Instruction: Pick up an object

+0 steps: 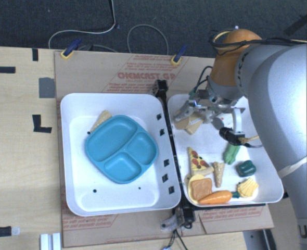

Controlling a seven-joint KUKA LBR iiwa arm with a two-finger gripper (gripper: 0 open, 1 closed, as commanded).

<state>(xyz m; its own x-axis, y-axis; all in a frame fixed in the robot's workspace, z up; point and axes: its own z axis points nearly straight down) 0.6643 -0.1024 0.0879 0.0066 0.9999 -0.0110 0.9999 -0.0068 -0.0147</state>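
Tan wedge-shaped block (pixel 189 123) lying at the upper left of the right bin (pixel 274 189), close to the divider, long axis running roughly left to right with a slight tilt. End effector (pixel 201 110) hovering right over it, block sitting just below and a touch left of the metal tips. Fingers hard to read from this angle — cannot tell whether apart or together, and no clear sign of the block pinched between them. Further down the same bin, a crowd of toy food: pizza slice (pixel 197 160), cone (pixel 218 172), toast (pixel 200 187), carrot (pixel 214 197), green pickle (pixel 231 153), dark green piece (pixel 245 167), yellow shell-shaped piece (pixel 248 187), all well apart from the block. Across the divider, left bin (pixel 70 139) carrying a blue sectioned plate (pixel 122 148) over a tan scrap. Likely next: straight descent, jaws closing across the block's short side.
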